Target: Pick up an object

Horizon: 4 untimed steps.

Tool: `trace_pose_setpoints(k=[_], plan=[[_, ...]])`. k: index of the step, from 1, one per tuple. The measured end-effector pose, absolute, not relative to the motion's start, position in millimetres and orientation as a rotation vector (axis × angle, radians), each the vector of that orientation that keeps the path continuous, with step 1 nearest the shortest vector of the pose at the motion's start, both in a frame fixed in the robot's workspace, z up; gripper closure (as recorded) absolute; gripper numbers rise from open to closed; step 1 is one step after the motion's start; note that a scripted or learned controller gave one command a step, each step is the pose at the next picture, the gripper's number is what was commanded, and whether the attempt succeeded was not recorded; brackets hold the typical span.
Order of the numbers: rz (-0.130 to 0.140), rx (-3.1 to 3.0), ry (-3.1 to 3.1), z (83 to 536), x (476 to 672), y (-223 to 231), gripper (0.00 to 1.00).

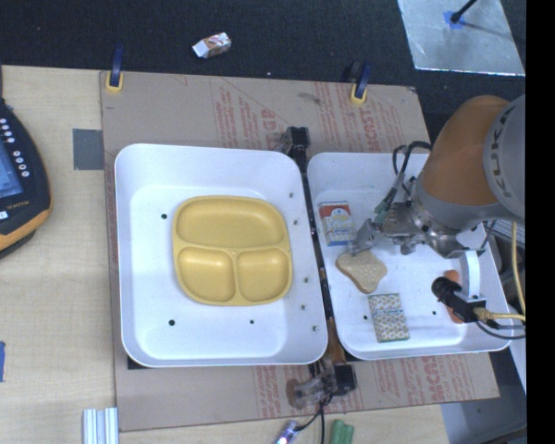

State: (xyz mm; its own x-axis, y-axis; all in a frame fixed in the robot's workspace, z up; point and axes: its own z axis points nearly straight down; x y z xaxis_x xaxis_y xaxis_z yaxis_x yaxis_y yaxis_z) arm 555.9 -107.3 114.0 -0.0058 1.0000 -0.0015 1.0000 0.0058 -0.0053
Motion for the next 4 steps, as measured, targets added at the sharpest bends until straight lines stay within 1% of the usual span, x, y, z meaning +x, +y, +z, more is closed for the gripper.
trace_pose_setpoints(k=[1,2,3,4], plan=[[0.001,-2.219,-2.228,93.5,541.2,-93.5,0.00],[0.004,-2.214,-2.234,104.1,541.8,-93.9,1.00],[0.001,-2.221,-2.225,141.9,510.8,-139.9,1.00],[0.001,-2.218,-2.227,227.7,558.1,-178.2,1.00]])
